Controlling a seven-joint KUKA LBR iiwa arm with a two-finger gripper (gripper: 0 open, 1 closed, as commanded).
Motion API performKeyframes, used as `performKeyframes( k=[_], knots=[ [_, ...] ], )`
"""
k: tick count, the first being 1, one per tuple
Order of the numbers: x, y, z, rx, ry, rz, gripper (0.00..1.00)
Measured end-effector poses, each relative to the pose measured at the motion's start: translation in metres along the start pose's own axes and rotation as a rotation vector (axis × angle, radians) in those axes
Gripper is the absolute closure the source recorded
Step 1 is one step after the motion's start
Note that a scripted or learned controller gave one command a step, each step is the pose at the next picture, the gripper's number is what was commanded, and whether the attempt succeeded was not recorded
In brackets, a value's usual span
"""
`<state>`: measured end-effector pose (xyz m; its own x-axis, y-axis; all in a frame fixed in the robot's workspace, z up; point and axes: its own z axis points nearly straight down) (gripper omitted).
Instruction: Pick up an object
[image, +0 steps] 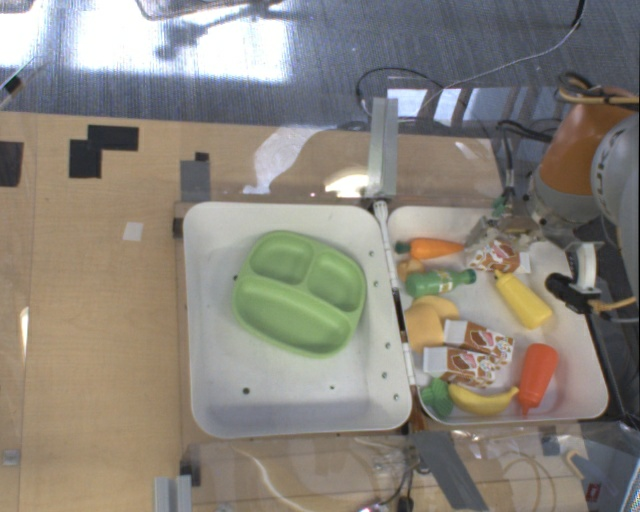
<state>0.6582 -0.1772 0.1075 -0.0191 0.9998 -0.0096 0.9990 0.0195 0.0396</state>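
The right bin (596, 400) holds several toy foods: an orange carrot (436, 247), a green bottle (441, 282), a yellow bottle (523, 301), a red bottle (537, 375), a banana (483, 400), a brown-and-white carton (478, 355) and a small printed packet (497, 259). My gripper (508, 227) hangs over the bin's far edge, just above and behind the printed packet. I see nothing lifted off the bin floor. The grey arm with its orange band (590, 140) comes in from the upper right.
A green divided plate (300, 292) lies in the left bin (240, 410). A metal post (381, 150) stands at the far end of the wall between the bins. Cables run behind the right bin. A tan lump (424, 322) lies by the dividing wall.
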Motion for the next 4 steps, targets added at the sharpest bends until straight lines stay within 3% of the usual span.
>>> performKeyframes(
  k=[1,2,4],
  knots=[
    [0.015,-0.005,-0.001,-0.008,-0.01,-0.019,0.0],
    [0.005,0.0,0.0,-0.002,-0.003,-0.148,0.0],
    [0.009,0.004,0.0,-0.001,-0.007,-0.154,0.0]
  ],
)
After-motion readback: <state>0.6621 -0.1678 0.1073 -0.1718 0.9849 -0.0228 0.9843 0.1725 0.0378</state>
